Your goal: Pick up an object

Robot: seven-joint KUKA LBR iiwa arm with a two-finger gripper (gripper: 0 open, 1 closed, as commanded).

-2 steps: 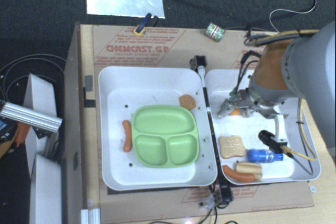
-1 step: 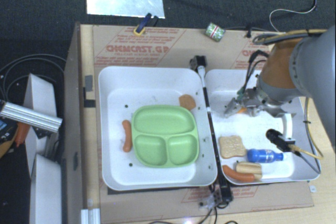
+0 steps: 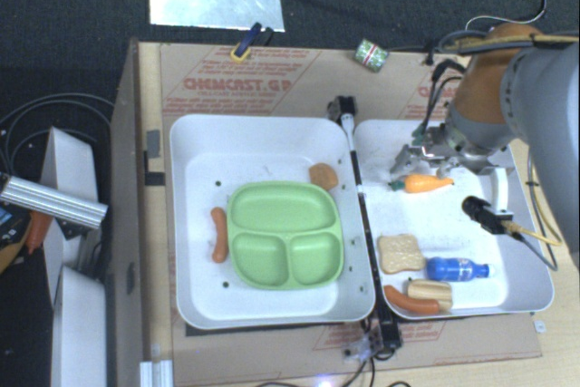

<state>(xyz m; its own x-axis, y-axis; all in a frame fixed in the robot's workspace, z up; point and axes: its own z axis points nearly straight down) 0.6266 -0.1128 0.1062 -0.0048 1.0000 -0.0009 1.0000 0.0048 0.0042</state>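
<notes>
In the left bin [image 3: 195, 195] a divided plate [image 3: 285, 234] sits between a sausage [image 3: 218, 234] on its left and a bun [image 3: 323, 176] behind. In the right bin [image 3: 535, 281], a carrot [image 3: 428, 184] lies at the back, with a bread slice [image 3: 400, 253], bottle [image 3: 457, 268] and hot dog [image 3: 420, 295] near the front.

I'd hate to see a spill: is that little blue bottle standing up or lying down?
Lying down. The blue bottle rests on its side on the right bin's floor, beside the bread slice.
</notes>
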